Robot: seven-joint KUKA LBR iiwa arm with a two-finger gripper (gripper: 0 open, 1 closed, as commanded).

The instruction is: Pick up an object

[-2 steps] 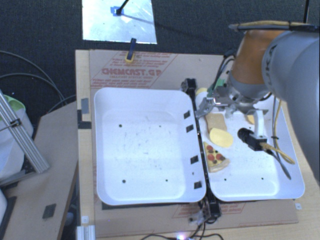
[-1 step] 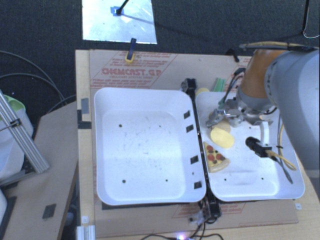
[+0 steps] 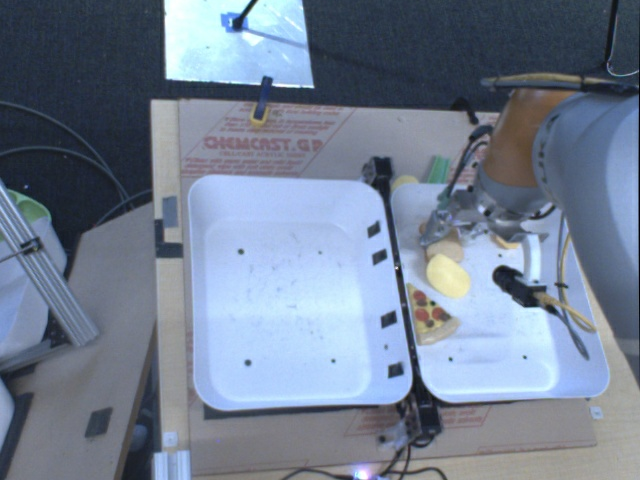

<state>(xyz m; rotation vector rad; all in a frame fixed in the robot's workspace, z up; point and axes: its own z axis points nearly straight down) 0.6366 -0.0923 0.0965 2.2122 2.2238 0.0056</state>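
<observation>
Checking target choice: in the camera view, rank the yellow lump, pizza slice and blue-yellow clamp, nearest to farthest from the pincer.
1. Yellow lump, right bin, beside the pincer.
2. Pizza slice, same bin, lower left.
3. Blue-yellow clamp, on the cardboard behind.

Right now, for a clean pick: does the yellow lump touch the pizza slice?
Cannot tell. Camera view: yellow lump and pizza slice lie close; no gap or contact plain.

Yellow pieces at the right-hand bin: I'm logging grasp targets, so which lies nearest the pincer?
The rounded yellow lump beside the pizza slice, right next to the pincer; the smaller yellow piece sits away at the bin's far-left corner.
</observation>
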